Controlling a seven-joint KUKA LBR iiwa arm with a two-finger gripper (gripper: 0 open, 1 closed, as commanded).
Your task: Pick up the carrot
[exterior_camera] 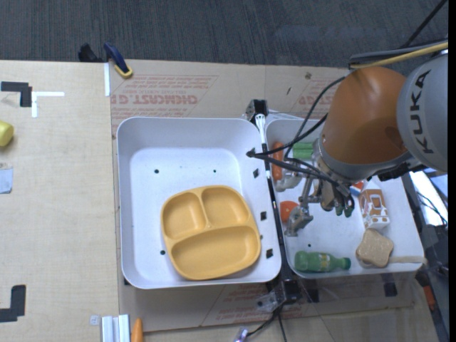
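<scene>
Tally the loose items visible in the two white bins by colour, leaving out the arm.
Yellow: 1, divided plate in the left bin
Green: 1, bottle
Orange: 1, round item beside the gripper
Tan: 1, bread slice
White and orange: 1, small carton
Total: 5, others may be hidden under the arm.

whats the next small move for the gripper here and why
Probably a short descent onto the orange piece, seemingly the carrot, lying near the right bin's left wall. The gripper hangs just beside it with nothing visibly between its fingers. The green bottle and bread slice lie apart, nearer the front.
</scene>
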